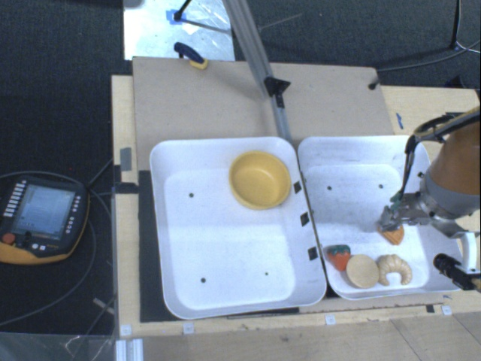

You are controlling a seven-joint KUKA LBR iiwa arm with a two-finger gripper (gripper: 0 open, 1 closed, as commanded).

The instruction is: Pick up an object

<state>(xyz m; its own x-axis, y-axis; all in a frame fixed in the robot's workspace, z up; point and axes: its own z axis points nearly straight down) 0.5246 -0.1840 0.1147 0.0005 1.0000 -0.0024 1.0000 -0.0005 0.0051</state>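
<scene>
Camera view looks down on the table (331, 96), and we see the pincer (392, 222) low in the right bin (338, 164), right at a small orange object (394, 235) that sits just beneath its tip. We cannot tell whether the pincer is spread or pressed together, since the wrist hides its tips from above, so we cannot say the orange object is gripped. It looks to rest on the bin floor, touching or nearly touching the pincer. We judge the reach to be done, while the grasp and the lift remain.

Near the bin's front edge lie a toy croissant (396, 268), a pale round disc (361, 271) just beside it, and a red item with a green top (339, 256), all close together. A yellow bowl (260, 179) sits in the left bin (225, 277). A teach pendant (41, 218) lies well apart on the floor at left; its screen is lit, but we can read no writing or brand there.
</scene>
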